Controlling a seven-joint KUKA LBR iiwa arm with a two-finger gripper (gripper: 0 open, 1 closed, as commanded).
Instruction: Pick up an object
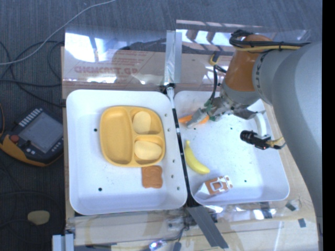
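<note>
the kuka arm's gripper reaches into the far left corner of the right bin, its jaws low over an orange carrot-like piece lying just to their left against the bin wall, long axis running left to right. whether the jaws are released or clenched cannot be told. a banana lies nearer.

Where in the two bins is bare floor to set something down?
Left bin: bare strips left of and below the yellow tray. Right bin: open floor between banana, small carton and right wall. Crowded near the carrot.
</note>
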